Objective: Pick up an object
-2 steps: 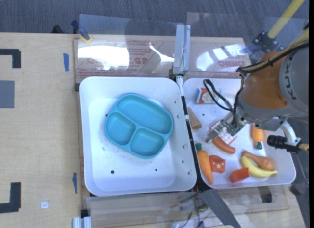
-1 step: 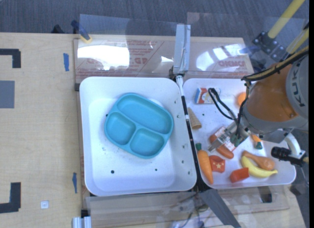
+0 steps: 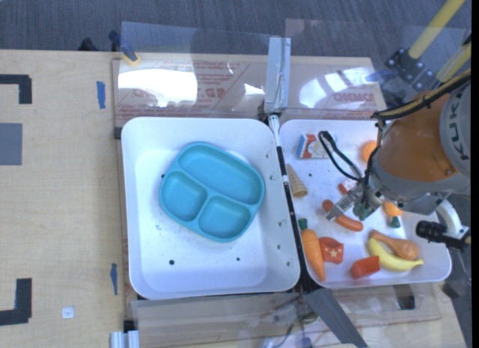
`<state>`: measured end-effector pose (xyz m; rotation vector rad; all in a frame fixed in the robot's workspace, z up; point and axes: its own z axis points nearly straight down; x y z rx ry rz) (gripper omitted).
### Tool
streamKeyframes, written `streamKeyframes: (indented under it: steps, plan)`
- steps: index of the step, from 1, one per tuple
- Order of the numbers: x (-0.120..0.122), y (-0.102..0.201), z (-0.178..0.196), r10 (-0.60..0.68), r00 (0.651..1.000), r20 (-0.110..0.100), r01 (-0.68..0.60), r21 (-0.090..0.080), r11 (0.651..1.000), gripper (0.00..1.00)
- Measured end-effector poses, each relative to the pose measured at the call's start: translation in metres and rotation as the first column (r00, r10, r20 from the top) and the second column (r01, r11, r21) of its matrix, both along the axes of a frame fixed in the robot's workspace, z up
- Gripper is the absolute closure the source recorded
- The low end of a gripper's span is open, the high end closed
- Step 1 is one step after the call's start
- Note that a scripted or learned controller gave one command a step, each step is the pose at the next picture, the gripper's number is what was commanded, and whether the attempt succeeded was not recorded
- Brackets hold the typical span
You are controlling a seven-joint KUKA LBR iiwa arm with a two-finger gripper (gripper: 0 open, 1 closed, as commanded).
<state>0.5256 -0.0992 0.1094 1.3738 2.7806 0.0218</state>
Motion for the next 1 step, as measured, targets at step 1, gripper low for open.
streamKeyframes:
  steps: [1]
  plan:
    - [0.032, 0.069, 0.0792, -0.033, 0.999, -0.032, 0.034, 0.008, 0.999, 1.0]
